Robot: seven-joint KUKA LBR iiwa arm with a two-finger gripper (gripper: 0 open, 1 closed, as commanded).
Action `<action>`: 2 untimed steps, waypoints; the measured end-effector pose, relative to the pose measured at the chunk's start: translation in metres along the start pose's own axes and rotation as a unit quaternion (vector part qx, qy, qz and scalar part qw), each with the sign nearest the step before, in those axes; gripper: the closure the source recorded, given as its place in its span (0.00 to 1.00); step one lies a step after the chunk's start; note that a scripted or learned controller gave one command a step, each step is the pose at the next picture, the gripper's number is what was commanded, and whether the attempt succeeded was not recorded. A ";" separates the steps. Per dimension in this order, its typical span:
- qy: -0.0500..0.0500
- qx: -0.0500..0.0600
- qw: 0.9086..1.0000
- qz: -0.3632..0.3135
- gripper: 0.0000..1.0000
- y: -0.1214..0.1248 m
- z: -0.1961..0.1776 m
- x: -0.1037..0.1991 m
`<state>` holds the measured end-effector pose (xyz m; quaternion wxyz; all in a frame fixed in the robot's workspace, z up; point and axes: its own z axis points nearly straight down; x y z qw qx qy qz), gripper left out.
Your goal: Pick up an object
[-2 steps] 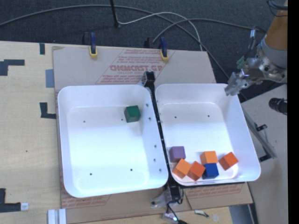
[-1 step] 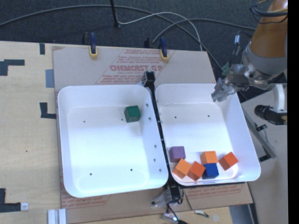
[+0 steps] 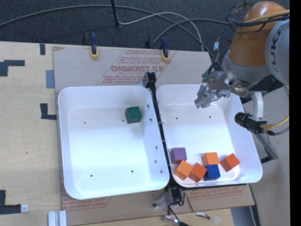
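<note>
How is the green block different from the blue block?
The green block sits alone in the left bin; the blue block lies in the right bin, crowded against orange blocks. The green block is near its bin's far side; the blue block is at its bin's near edge. Their colours differ. Both look like small cubes of similar size, and the gripper touches neither.

The arm (image 3: 263,36) is cut off by the top and right edges. Whether the gripper (image 3: 203,101) holds anything is too blurred to tell. An orange cube (image 3: 198,172) partly hides the blue cube (image 3: 212,172).
</note>
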<state>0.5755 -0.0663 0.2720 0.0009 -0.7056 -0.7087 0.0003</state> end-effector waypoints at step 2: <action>0.000 0.000 1.000 0.000 1.00 -0.019 0.016 0.117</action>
